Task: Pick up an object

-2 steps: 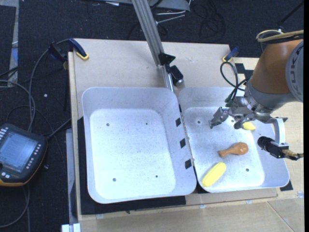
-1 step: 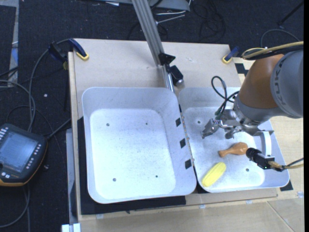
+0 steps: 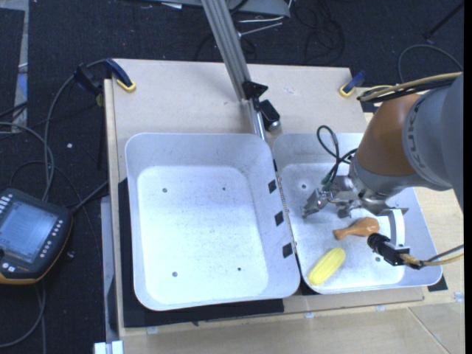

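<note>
The arm's jaws (image 3: 318, 203) hang low over the right bin (image 3: 295, 169). I cannot tell if they are wide or closed. An orange toy (image 3: 355, 229) lies just beside them, and a yellow corn cob (image 3: 326, 265) lies nearer the front.

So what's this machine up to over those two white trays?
A grey robot arm reaches in from the right over the right-hand bin, trying to pick something up. Its gripper hangs low inside that bin with nothing visibly held. A yellow ear of corn and an orange-brown toy drumstick lie on the bin floor close by, apart from the gripper. The left-hand bin sits alongside.
</note>
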`<state>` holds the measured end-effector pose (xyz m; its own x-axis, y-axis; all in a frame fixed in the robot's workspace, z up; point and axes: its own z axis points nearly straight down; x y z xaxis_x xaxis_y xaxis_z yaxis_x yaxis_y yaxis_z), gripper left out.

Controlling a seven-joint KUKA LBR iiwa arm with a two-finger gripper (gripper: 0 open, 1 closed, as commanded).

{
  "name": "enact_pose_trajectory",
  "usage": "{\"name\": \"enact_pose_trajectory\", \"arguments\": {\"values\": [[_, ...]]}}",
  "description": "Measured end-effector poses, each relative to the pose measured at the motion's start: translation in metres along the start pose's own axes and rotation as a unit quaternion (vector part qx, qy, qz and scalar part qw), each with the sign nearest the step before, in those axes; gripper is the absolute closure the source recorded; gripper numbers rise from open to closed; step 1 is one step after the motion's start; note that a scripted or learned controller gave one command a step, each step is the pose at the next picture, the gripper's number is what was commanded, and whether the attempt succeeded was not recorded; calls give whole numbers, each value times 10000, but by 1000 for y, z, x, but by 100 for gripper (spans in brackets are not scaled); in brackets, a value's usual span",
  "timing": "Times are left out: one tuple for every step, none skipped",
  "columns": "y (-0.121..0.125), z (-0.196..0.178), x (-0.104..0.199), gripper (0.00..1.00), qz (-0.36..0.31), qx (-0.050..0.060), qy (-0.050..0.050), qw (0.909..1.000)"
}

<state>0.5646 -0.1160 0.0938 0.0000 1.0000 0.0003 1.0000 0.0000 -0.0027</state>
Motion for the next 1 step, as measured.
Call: {"name": "enact_pose_trajectory", "arguments": {"values": [[1, -12, 0, 100, 1, -12, -1, 10000]]}}
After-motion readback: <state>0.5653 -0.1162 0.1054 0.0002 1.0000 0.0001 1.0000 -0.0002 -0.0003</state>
